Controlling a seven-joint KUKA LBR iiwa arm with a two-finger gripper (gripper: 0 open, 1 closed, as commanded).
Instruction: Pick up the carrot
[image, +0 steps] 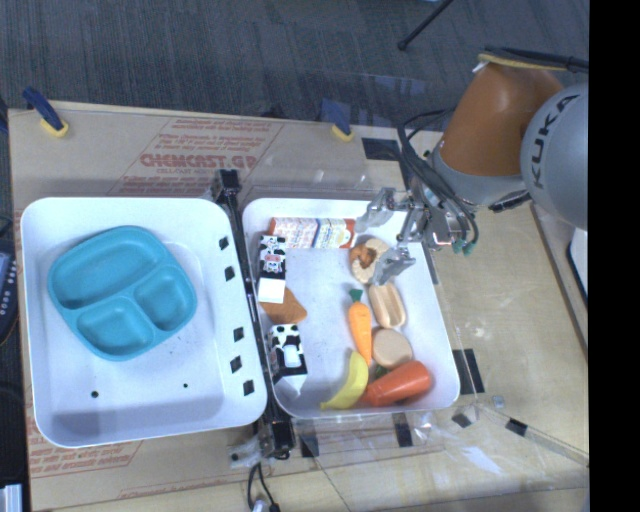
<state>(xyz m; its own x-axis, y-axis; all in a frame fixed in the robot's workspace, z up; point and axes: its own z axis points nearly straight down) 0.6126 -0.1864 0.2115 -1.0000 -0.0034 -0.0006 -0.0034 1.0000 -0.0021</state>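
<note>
Carrot (359, 328): right bin (325, 400), centre, between hot dog (387, 305) and banana (347, 384).
Gripper (392, 240): fingers spread, empty, near back rim.
Technique: descend astride carrot's mid-length, clear of neighbours.

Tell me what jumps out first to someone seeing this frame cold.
The blue divided plate lies alone in the left bin. The right bin is crowded with toy food: the carrot lies in the middle, between a banana and a hot dog. The grey arm's claw hovers over that bin's far right corner.
</note>
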